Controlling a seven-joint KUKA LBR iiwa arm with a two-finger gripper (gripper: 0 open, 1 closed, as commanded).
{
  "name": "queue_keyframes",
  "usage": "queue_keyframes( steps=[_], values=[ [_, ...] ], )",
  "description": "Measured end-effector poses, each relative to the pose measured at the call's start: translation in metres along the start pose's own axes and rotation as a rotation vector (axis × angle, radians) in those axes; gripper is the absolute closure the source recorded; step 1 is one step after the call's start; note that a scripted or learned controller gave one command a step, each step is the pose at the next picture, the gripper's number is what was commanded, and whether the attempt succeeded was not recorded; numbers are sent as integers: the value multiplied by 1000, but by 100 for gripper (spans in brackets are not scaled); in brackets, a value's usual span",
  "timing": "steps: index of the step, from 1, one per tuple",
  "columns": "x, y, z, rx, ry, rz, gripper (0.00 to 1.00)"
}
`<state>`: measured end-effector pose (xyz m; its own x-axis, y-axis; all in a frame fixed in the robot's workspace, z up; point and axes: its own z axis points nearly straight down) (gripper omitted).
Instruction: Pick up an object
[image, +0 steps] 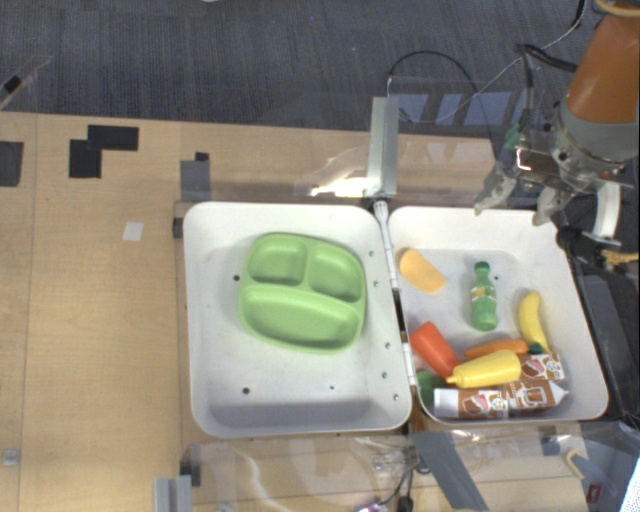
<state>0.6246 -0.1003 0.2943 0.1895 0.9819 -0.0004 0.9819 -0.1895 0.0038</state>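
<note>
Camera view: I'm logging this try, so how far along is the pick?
Nothing looks done: the banana, green bottle and carrot lie in the right bin. In hand: the tool hangs open at that bin's far rim, with nothing between its fingers. Left: descend, grasp, lift.

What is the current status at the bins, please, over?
Gripper open, above right bin's far rim, holding nothing. Green bottle, banana, orange wedge lie loose in that bin. Nothing blocking the descent.
</note>
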Motion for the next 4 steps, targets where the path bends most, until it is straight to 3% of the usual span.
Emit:
queue_keyframes(
  steps=[1,2,3,4],
  values=[
    [-33,-7,84,5,0,-36,0],
    [-65,11,189,2,1,-55,0],
    [-74,-7,206,-6,2,-5,0],
    [-95,22,207,-5,1,41,0]
  ],
)
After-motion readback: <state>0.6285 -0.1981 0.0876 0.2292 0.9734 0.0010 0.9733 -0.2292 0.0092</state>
